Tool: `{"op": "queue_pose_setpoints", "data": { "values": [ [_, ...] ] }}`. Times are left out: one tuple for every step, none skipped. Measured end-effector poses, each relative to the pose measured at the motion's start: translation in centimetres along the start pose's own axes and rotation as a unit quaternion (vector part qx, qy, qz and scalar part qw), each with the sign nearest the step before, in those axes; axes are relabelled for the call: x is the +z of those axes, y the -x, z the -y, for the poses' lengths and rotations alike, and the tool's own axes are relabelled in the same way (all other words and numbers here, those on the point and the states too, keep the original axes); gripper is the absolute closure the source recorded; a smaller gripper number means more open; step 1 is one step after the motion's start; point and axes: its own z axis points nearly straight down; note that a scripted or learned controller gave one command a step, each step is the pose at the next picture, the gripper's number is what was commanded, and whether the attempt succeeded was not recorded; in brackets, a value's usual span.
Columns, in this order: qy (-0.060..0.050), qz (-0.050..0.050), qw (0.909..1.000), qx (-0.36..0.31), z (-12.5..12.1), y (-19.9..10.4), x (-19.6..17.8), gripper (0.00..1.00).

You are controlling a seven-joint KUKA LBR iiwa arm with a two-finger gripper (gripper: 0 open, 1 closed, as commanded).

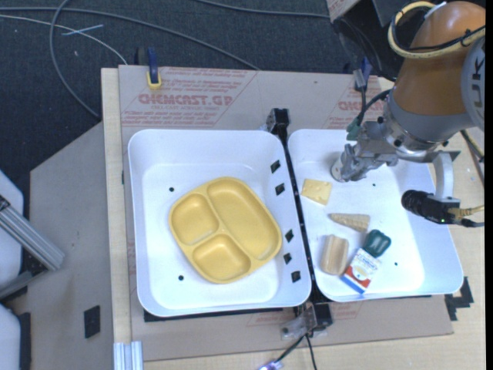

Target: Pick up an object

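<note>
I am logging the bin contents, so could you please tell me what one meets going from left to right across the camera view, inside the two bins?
yellow divided plate → pale square cheese slice → tan cylinder → gripper → red, white and blue small box → dark green small block

A robot lab — clamped bins on a bench, loose cables.
</note>
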Motion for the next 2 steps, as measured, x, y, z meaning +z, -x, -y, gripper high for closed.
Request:
{"op": "queue_pose_setpoints", "data": {
  "values": [
    [0.000,-0.001,1.0000,-0.001,0.0,-5.7,0.5,1.00],
    [0.002,0.000,1.0000,-0.002,-1.9,-11.3,0.7,1.00]
  ]
}}
